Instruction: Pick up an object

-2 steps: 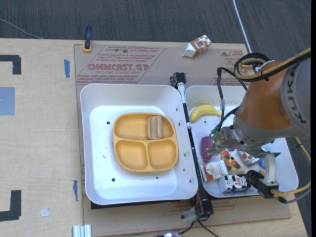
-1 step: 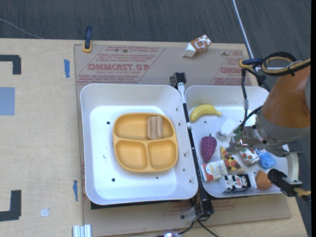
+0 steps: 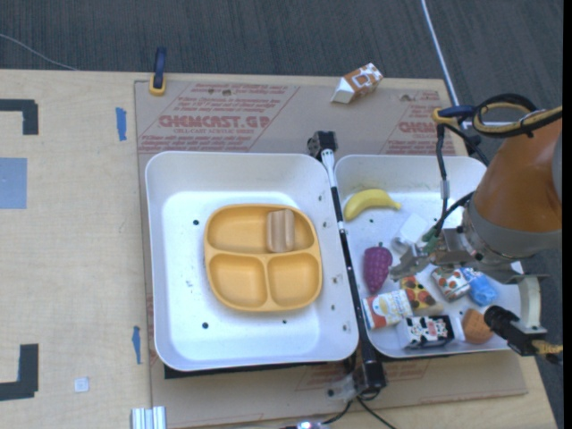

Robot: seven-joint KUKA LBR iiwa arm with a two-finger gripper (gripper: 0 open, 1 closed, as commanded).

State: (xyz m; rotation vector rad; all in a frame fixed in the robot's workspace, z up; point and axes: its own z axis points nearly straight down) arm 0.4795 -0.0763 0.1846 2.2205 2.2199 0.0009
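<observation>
The jaws cannot be read from here: the gripper (image 3: 418,259) is a tangle of grey metal low over the right bin (image 3: 404,164), and whether it is parted or closed is hidden under the wrist and its cables. Nothing can be seen caught in it. It hangs near the middle of that bin, just beside the purple grape bunch (image 3: 377,267), which lies toward the bin's left wall, and above a small pizza-like toy (image 3: 413,290).

The rest of the pickable things crowd the same bin. A yellow banana (image 3: 371,203) lies near its far-left corner, well apart from the gripper. Along the near edge sit a red-and-white pouch (image 3: 391,308), a black-and-white carton (image 3: 430,330) and an orange lump (image 3: 476,327). A small red-and-white box (image 3: 450,281) and a blue piece (image 3: 483,290) lie close under the arm's wrist.

In the left bin (image 3: 179,170) a yellow divided plate (image 3: 241,280) sits in the centre, with a sausage in a bun (image 3: 281,231) in its far-right compartment. Beyond the bins, a little carton (image 3: 357,82) lies tipped on the cardboard sheet (image 3: 214,119).
</observation>
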